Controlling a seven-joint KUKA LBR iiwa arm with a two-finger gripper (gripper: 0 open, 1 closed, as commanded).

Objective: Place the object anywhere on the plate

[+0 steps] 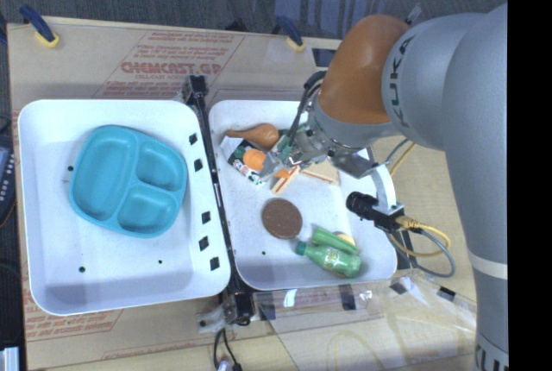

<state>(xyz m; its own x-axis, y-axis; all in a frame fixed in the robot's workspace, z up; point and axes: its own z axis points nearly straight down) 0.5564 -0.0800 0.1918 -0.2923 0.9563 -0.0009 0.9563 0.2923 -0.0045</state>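
Note:
A light blue divided plate (128, 179) lies in the left bin (52, 274), with nothing on it. My gripper (288, 154) reaches down into the upper part of the right bin (379, 261), right over a cluster of toy food. That cluster holds a brown drumstick (257, 135), a small orange and white piece (250, 161) and an orange carrot stick (284, 179). The arm's orange band and grey wrist hide the gripper's upper part.
A brown round cookie (282, 218) and a green bottle (330, 252) lie nearer the front of the right bin. A tan slice (321, 175) sits beside the gripper. A black divider (210, 179) runs between the two bins. Cables (414, 231) trail at the right.

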